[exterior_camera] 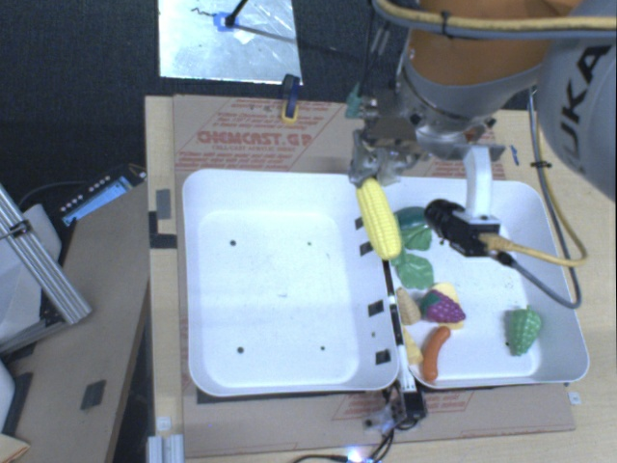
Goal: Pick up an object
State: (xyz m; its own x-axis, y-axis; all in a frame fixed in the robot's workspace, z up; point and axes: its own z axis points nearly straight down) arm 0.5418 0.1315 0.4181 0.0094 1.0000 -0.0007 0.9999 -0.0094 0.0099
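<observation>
A yellow corn cob (pixel 380 222) hangs tilted over the divider between the two white bins, its upper end caught between the fingers of my gripper (pixel 370 176). The gripper is shut on that end, and the cob looks lifted above the bin floor. Below it in the right bin (pixel 554 258) lie green leafy pieces (pixel 415 269), purple grapes (pixel 444 308), an orange-red sausage (pixel 434 352) and a green knobbly fruit (pixel 523 329). The arm's wrist hides the right bin's far left corner.
The left bin (pixel 270 287) shows its bare white floor. A black fitting with a yellow cable (pixel 461 230) hangs from the wrist over the right bin. A pale cone-shaped piece (pixel 409 308) and a yellow piece (pixel 414 350) lie beside the divider.
</observation>
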